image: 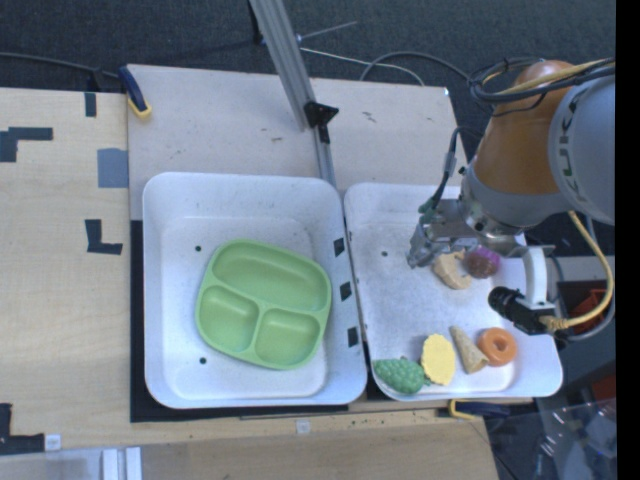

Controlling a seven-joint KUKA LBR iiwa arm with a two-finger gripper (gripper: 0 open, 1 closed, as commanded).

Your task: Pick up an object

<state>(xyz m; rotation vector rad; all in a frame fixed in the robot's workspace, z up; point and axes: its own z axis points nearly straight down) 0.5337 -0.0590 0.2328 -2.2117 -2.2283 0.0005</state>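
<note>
My gripper (428, 250) hangs low over the right bin (385, 218), near its middle. Just to the gripper's right lies a tan bread-like piece (452, 272), close to it or touching it, and a purple item (484, 261) sits beside that, partly under the arm. Along the bin's front edge lie a green broccoli-like piece (400, 374), a yellow item (437, 359), a tan cone (467, 349) and an orange ring (497, 346). Nothing shows as lifted off the bin floor.
The left bin (165, 268) holds a light green divided plate (263, 304). A grey metal post (290, 53) slants down to the ridge between the bins. The arm's grey and orange body (530, 158) covers the right bin's far right part.
</note>
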